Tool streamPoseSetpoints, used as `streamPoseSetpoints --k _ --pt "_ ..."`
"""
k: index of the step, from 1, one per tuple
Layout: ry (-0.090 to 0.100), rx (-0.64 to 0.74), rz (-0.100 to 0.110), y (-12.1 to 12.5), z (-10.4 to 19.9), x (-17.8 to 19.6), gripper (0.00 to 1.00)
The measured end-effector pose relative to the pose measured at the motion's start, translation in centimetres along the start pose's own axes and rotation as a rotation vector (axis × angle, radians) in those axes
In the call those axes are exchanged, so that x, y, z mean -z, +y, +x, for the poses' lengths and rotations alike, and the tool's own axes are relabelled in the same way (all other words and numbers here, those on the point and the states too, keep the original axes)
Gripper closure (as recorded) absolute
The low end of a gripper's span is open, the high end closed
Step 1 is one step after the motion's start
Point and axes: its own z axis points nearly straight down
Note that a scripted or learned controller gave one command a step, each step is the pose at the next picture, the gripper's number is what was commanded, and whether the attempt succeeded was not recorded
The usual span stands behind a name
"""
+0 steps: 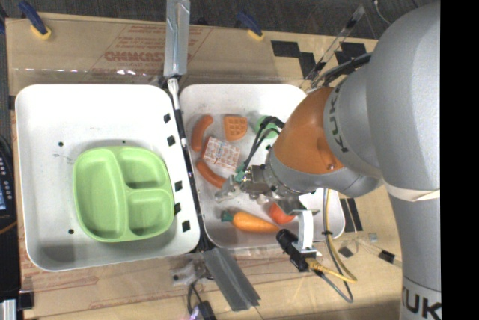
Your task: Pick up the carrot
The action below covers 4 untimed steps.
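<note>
Carrot (253, 222) lies flat on floor of right bin (196, 98), near its front wall, long axis roughly L-R in view, green stub end to the left, orange tip to the right. It sits just below and slightly left of the claw (241, 185), apart from it; nothing seen between the fingers. Claw state: cannot tell, wrist hardware and cables crowd that spot.

Just right of carrot, partly under the wrist: a second, redder orange piece (281, 213), close to or touching carrot tip, can't say which.

Up-left of claw: pale packet w/ red print (222, 154), lying on a sausage-shaped orange item (209, 174) that runs diagonally beneath it. Another sausage (200, 133) further up-left, near the divider wall. Waffle-like orange piece (235, 127) above the claw, just right of that sausage. Green bit (267, 122) up-right of claw, at edge of the orange wrist band (310, 143).

Arm (397, 102) comes in from right of view, covers right portion of right bin.

Far left of claw: left bin (45, 109) w/ green compartment tray (125, 194) sitting in its lower middle, compartments bare.

Bench surface = cardboard (112, 42) behind bins; blue clamps (34, 18) at its back edge.
</note>
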Motion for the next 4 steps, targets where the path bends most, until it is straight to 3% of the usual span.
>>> streamPoseSetpoints --k 1,2,3,4 --pt "-0.003 0.014 0.009 -0.3 -2.6 -1.1 0.00" --pt "-0.004 0.174 0.007 0.0 -4.5 -1.1 0.00" --pt "-0.005 0.381 0.008 -0.2 -3.5 2.6 0.00" --pt "-0.001 0.553 0.013 -0.2 -3.9 1.2 0.00"
